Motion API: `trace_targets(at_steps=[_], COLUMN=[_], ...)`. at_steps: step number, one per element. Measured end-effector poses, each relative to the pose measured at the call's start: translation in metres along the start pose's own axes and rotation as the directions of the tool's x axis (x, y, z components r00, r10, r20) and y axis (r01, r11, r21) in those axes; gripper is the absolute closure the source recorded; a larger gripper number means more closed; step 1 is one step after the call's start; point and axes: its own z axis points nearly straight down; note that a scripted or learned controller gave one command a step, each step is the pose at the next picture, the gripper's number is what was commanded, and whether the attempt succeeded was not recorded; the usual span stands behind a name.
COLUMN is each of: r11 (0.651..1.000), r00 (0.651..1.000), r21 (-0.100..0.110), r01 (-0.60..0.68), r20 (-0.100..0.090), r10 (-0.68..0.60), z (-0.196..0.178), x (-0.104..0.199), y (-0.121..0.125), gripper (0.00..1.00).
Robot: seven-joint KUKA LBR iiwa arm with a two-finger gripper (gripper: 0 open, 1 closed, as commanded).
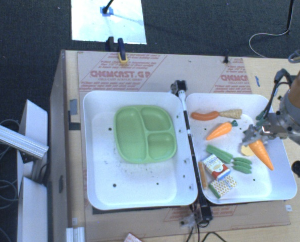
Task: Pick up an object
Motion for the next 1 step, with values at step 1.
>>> trace_targets(at_steps=[1], r11=[1.000], r00=[1.000], r21=[0.000], r01=[-0.002], r20=[0.000], r10=[0.002], z=[-0.0024], x=[-0.0067], y=[-0.0004], gripper=[1.00])
